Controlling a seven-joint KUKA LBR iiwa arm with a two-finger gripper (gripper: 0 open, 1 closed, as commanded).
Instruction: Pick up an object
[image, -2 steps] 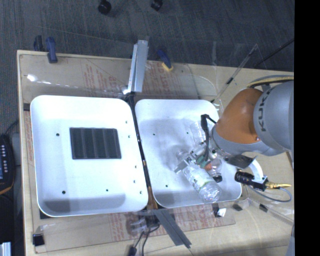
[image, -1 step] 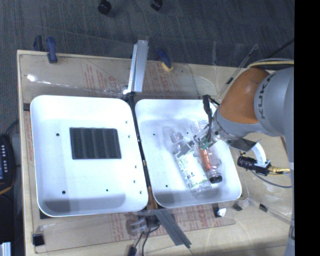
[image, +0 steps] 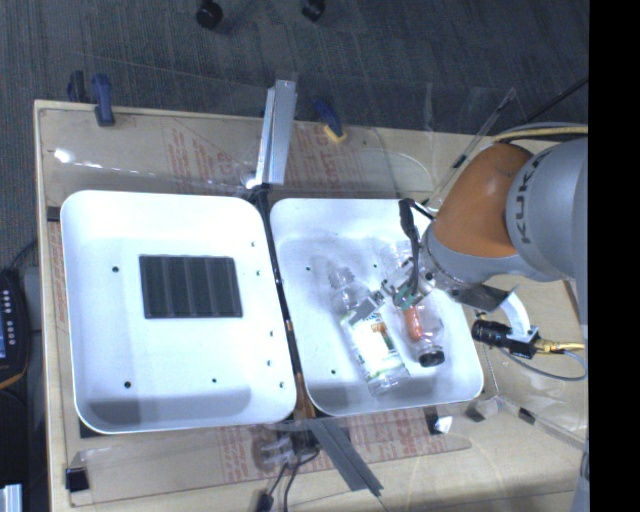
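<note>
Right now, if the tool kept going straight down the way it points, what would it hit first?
Probably the clear plastic bottles lying in the right bin, just under the tool; depth is hard to judge from above.

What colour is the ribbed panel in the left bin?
Dark grey, almost black: the ribbed panel against the white left bin, seen in the camera view.

Glossy white plastic bins (image: 160, 400) on a pale wooden desk (image: 560, 420); clear plastic bottles (image: 375, 345) glint inside the right bin.
</note>
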